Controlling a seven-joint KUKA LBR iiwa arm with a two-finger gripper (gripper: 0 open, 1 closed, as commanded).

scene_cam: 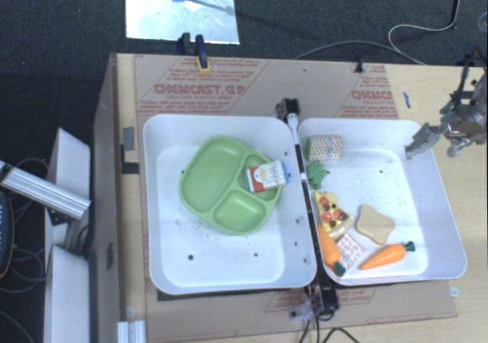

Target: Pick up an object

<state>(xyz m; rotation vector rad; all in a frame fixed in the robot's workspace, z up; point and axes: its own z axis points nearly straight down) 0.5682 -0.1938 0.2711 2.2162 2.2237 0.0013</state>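
Nearest you, the right bin (438,204) has the carrot (383,256), bread (374,224) and pizza slice (332,212). The left bin (164,181) holds a green tray (217,181). Your hand (435,139) hangs spread open, nothing gripped, above the right bin's far edge, well apart from the carrot.

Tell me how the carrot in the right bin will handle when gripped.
The carrot looks like smooth toy plastic, so probably rigid and light. Its tapered, rounded body may roll or slip out of the fingers. It lies beside the bread slice, which could get nudged.
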